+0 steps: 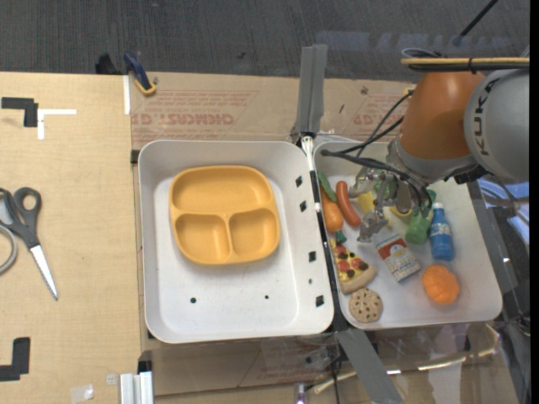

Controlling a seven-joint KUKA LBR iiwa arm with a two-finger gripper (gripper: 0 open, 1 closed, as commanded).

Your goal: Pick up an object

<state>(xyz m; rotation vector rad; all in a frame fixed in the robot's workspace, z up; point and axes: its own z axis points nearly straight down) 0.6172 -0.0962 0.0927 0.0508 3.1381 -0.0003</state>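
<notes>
Two shallow white bins are set side by side on the worktop (67, 225). In the left bin (160, 310) a yellow-orange divided plate (225, 213) is laid toward the far left part, with one long compartment on its far side and two smaller ones on its near side.

The right bin (480, 301) is crowded with small toys. A red sausage (347, 204) is seen lying at a slant near the bin's left wall, with an orange carrot (333, 215) just beside it on the left. A pizza slice (351, 266) is placed nearer, and a round chocolate-chip cookie (365, 305) lies at the near left corner. A small red and white carton (398, 257) is found in the middle of the bin, an orange ball-shaped fruit (440, 284) to its right and nearer, and a blue bottle (440, 232) stands toward the right. A green item (418, 225) is partly covered by the arm, touching or just beside the bottle.

The grey arm with its orange band (442, 116) is reached in from the right, and the gripper (379, 217) is lowered over the far middle of the right bin, between the sausage and the green item. Whether the fingers are apart or together cannot be told amid the clutter, and nothing is clearly seen between them.

A pair of scissors (29, 234) is laid on the worktop at the far left.
</notes>
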